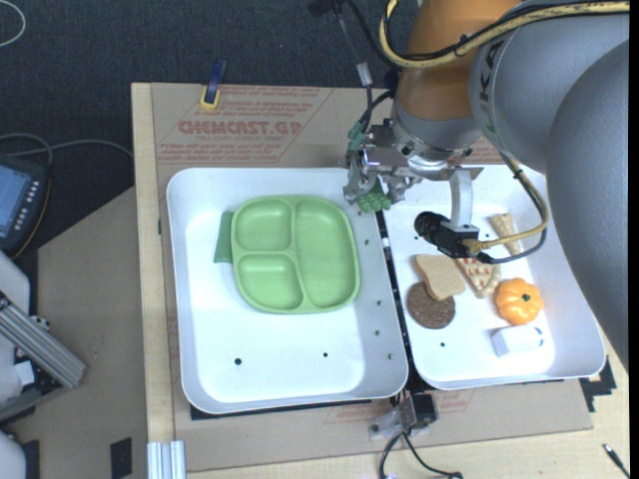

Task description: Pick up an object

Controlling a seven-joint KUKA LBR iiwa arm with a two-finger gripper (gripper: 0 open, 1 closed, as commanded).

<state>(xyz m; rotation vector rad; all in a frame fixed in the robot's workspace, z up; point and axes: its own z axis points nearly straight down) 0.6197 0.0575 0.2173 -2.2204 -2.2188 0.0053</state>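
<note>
Gripper (373, 190) sits w/ a small green item (375, 202) at its tips; can't tell if truly gripped, hovering btwn bins.

Claw (371, 190) tips indistinct, arm (559, 98) cut by right edge

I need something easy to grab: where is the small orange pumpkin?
The pumpkin sits in the right bin, right of the bread slice, just above a white block.
</note>
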